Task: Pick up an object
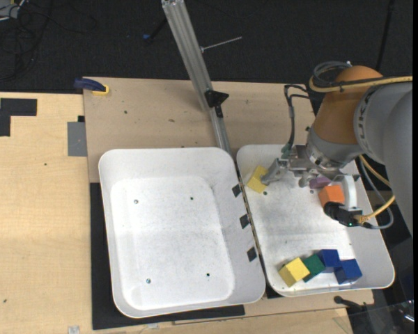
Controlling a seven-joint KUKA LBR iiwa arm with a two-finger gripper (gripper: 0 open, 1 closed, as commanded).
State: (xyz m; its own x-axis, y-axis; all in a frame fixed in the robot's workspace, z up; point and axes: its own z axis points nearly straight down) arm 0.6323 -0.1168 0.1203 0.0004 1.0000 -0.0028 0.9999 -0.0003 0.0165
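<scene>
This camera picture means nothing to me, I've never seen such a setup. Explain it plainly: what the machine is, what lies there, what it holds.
One camera looks down at a slant on a wooden bench. The grey and orange shape at the right is a robot arm; its claw is the grasping part. Two shallow white bins sit side by side. The claw hangs over the right bin, next to a yellow block near that bin's far left corner; whether it grips the block cannot be told. At the near edge lie another yellow block, a green block and two blue blocks. A slanted metal rail rises behind the bins.
</scene>
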